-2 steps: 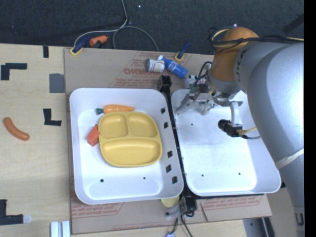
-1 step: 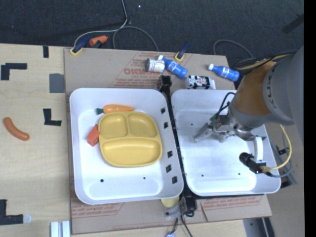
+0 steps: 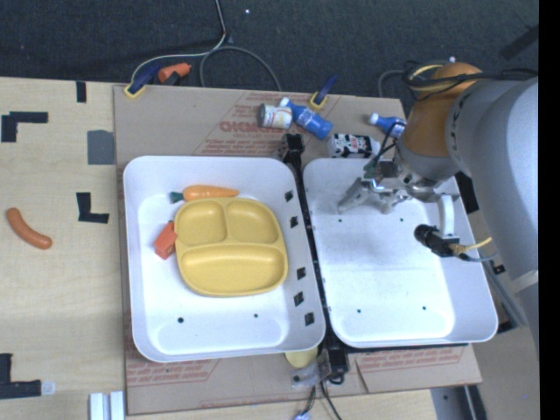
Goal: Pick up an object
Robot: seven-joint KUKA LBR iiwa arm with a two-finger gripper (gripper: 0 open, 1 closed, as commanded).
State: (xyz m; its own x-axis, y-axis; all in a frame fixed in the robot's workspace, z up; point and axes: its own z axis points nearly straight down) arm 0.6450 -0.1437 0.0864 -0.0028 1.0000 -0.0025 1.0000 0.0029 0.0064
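In the left bin (image 3: 149,322) lies a yellow divided plate (image 3: 232,248). An orange carrot (image 3: 210,192) rests along the plate's far edge, and a small red-orange piece (image 3: 166,239) leans against its left side. My gripper (image 3: 367,202) hangs low over the far part of the right bin (image 3: 402,313), well to the right of those objects. Its fingers (image 3: 350,199) stand open, with only white bin floor showing between them.
A sausage-like toy (image 3: 28,228) lies on the wooden bench far to the left. A blue and white bottle (image 3: 297,116) and clamps (image 3: 175,73) sit behind the bins. The arm's grey and orange body (image 3: 455,121) covers the right bin's far right corner.
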